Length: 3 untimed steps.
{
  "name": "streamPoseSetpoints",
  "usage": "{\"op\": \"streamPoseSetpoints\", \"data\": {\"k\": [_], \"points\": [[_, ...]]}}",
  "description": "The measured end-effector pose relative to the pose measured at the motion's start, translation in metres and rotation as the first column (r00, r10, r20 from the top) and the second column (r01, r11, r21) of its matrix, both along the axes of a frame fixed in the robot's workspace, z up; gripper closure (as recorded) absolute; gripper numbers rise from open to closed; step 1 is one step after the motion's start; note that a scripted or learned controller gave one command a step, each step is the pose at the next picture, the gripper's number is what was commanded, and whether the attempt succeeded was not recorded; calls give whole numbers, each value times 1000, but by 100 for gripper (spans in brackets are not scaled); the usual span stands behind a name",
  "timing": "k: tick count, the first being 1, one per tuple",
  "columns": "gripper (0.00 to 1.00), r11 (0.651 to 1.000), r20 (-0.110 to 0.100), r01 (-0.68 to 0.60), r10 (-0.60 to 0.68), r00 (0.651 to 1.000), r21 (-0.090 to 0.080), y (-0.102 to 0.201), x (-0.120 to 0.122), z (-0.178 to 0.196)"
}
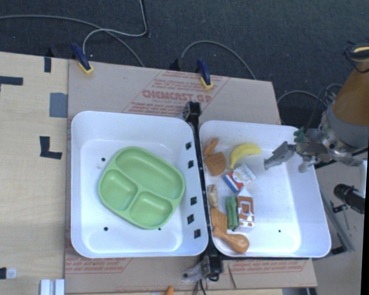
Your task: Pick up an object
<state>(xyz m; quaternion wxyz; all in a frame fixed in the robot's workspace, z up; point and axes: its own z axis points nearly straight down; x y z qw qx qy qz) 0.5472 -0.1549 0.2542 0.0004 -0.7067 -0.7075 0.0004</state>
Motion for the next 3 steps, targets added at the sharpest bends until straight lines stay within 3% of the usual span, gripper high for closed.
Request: {"op": "streamPoseSetpoints", "data": {"k": [1, 2, 3], "points": [[0, 1000, -2, 0, 0, 1000, 1, 47, -29, -92], [0, 1000, -3, 0, 0, 1000, 1, 48, -40, -158], [100, 1000, -4, 0, 0, 1000, 2, 49, -40, -149]]}}
